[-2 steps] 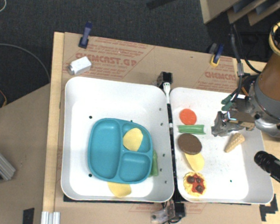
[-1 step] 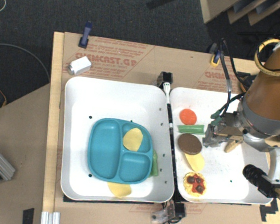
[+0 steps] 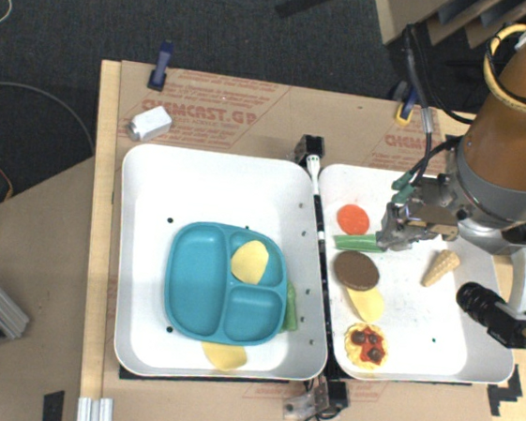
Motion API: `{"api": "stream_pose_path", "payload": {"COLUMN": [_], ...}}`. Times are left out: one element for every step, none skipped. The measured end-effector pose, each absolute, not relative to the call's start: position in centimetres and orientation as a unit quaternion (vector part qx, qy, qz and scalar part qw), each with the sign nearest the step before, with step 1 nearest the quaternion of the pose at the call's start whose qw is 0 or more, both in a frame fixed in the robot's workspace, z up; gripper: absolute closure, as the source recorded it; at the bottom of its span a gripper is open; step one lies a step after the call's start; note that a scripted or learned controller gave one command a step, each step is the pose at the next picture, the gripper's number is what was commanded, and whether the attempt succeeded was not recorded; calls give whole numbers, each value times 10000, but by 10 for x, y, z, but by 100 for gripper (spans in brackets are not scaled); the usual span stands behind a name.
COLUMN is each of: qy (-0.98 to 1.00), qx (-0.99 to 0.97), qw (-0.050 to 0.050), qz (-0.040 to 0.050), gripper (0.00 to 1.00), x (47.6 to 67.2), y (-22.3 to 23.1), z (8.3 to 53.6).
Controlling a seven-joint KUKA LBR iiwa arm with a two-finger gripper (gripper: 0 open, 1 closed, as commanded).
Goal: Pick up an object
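My gripper (image 3: 395, 235) hangs low over the right bin (image 3: 472, 365), near its back left part. Its tip is right beside the end of a green stick (image 3: 355, 242) that lies flat. A red-orange round piece (image 3: 354, 217) sits just left of the gripper. In front of them lie a brown oval (image 3: 358, 270), a yellow piece (image 3: 366, 304) and a small pizza (image 3: 366, 345). A tan cone (image 3: 441, 268) lies to the right of the gripper.
The left bin (image 3: 152, 192) holds a teal divided plate (image 3: 200, 278) with a yellow piece (image 3: 250, 262) in it. Another yellow piece (image 3: 225, 355) lies in front of the plate, and a green strip (image 3: 290, 308) at its right edge. A black fixture (image 3: 489, 312) overhangs the right bin's right side.
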State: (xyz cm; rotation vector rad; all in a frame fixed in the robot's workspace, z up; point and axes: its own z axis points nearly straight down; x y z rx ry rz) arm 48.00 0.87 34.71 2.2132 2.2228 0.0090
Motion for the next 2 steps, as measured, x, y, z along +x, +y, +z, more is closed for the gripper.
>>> {"api": "stream_pose_path", "payload": {"qy": [7043,7087], "qx": [7099,7055], "qw": [-18,12], "qz": [-35,21], "gripper": [100,100], "x": [527,478], "y": [-73,-24], "z": [256,318]}}
